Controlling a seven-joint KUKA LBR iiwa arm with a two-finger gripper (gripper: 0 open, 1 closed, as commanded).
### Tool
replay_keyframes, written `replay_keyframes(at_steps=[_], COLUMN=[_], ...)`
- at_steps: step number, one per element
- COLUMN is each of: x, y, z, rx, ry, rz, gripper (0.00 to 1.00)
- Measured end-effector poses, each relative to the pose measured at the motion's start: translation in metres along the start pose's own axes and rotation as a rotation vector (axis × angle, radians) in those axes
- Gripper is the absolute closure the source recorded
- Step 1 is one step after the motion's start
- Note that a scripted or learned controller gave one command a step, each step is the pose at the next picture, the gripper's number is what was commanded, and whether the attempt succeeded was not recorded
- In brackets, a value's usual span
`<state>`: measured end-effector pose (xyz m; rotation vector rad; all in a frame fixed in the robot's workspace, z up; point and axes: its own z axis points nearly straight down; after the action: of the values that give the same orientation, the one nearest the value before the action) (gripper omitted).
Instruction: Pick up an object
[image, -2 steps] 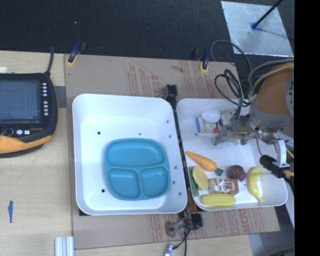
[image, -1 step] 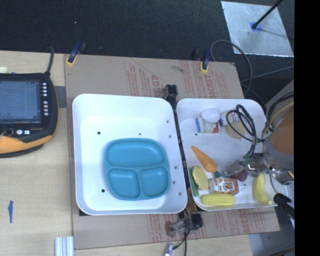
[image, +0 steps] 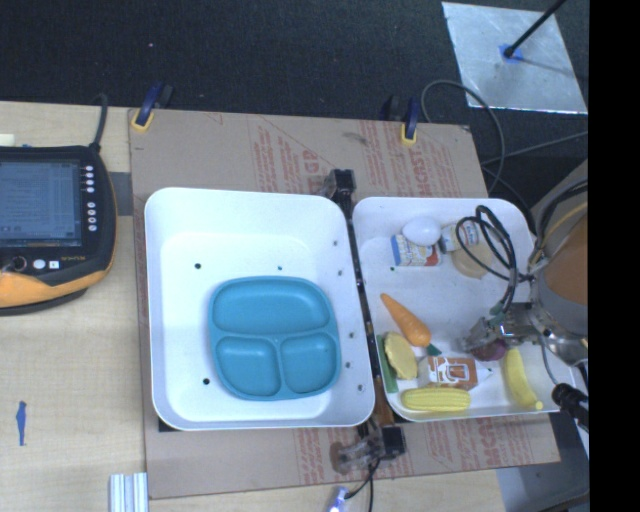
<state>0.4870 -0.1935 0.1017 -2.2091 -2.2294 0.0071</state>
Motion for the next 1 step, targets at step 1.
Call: replay_keyframes(at_steps=[1], x=[0.0543], y=[0.0666], z=[0.0097], rx=[-0.002], ry=[0.000], rz=[0.001], gripper=[1.00])
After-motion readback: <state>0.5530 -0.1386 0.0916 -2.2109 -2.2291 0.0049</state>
